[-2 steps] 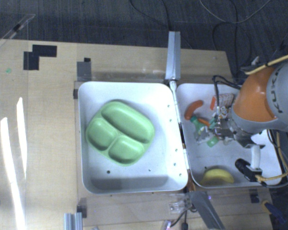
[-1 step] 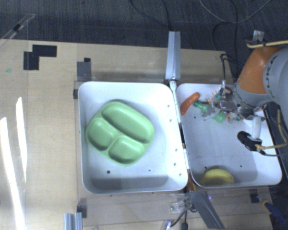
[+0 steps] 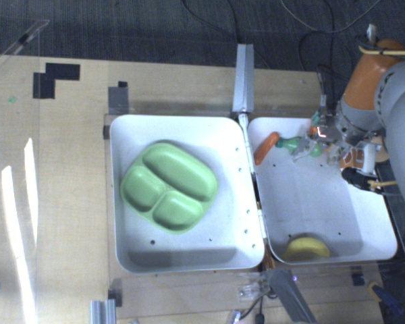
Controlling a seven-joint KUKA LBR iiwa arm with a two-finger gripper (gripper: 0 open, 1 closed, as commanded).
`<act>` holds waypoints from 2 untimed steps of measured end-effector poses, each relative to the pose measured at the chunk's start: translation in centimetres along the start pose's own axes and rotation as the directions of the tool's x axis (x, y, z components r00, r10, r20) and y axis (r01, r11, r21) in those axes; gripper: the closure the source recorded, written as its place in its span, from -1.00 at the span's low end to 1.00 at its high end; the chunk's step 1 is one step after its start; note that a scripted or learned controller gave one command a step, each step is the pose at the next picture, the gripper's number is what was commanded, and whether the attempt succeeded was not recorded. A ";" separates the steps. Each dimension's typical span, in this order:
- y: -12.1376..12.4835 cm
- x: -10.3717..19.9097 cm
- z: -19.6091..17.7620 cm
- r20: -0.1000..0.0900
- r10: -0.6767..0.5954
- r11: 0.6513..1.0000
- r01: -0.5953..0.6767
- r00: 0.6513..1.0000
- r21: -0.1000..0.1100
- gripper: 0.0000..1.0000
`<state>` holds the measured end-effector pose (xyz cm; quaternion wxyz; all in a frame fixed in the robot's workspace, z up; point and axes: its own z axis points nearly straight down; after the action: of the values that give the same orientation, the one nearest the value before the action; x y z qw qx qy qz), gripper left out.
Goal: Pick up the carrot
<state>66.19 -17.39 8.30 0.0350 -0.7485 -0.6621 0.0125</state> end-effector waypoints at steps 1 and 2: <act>0.1 -0.4 -1.1 0.016 -0.001 1.000 0.002 1.000 -0.012 1.00; 0.0 -0.4 -1.0 0.016 -0.002 1.000 0.002 1.000 -0.009 -1.00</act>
<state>66.23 -17.80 9.26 0.0265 -0.7477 -0.6633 0.0154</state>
